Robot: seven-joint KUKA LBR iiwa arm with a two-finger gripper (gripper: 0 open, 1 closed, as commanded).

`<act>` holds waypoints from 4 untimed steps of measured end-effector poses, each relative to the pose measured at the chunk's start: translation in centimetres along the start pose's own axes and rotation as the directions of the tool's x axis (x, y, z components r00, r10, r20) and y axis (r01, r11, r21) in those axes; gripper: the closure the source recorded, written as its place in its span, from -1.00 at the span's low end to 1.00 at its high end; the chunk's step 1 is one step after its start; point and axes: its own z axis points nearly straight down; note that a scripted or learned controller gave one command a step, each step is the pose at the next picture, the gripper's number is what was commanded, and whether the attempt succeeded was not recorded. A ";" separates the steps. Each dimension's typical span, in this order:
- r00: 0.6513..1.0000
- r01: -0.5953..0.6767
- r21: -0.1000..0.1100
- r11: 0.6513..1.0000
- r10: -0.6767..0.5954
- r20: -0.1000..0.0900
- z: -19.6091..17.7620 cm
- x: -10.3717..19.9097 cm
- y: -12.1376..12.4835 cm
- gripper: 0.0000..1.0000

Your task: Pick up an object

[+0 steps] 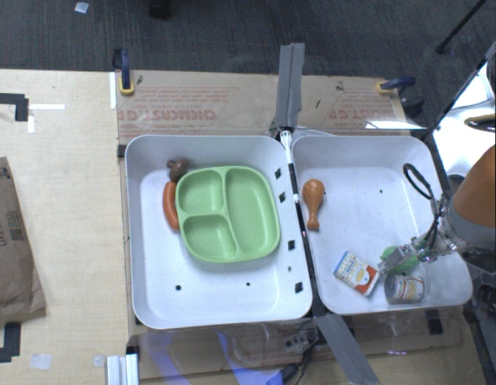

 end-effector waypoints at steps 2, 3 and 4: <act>0.971 -0.238 0.001 0.971 0.238 -0.001 0.0 0.9 0.3 -1.00; 0.971 -0.239 0.001 0.971 0.239 -0.001 -0.8 0.9 0.3 1.00; 0.948 -0.319 0.001 0.948 0.319 0.001 -9.9 11.9 7.1 1.00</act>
